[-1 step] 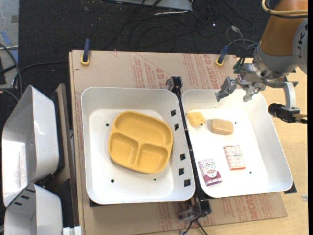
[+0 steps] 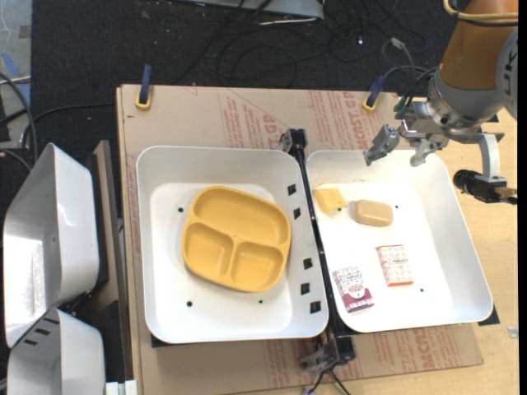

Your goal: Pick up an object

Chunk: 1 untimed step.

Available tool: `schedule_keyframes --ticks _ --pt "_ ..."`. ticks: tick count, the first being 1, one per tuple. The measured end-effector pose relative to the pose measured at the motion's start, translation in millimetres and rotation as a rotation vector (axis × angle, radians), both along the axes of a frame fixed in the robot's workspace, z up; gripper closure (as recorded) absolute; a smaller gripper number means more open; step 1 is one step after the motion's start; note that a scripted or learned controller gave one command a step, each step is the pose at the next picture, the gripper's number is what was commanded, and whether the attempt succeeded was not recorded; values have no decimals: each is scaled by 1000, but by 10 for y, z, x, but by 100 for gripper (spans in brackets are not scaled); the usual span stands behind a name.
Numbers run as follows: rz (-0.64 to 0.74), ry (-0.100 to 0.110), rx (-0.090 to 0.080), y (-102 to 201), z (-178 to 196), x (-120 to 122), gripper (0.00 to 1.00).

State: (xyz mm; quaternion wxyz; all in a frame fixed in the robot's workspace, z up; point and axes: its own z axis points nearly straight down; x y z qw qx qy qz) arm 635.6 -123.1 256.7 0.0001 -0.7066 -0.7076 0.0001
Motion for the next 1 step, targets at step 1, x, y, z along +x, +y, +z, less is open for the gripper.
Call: schedule_keyframes --ticks 1 --pt "-4 3 0 -35 -451 -55 0"
